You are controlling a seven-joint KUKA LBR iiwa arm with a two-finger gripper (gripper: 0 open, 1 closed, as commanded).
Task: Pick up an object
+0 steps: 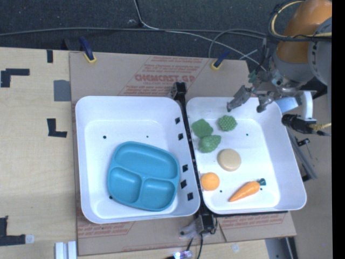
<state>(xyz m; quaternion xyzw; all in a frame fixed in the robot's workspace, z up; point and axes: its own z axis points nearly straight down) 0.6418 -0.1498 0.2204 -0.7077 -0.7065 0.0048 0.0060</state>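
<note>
The tool [248, 102] hangs over the far edge of the right bin [288, 166], its two fingers spread apart with nothing between them. Just below it, near the bin's far side, lies a bumpy green ball [227, 123], with two green leafy pieces [205, 135] beside it. A beige round piece [229, 159], possibly a bun, an orange [209, 181] and a carrot [246, 190] lie toward the near edge. The left bin [91, 123] holds a blue divided tray [143, 176].
</note>
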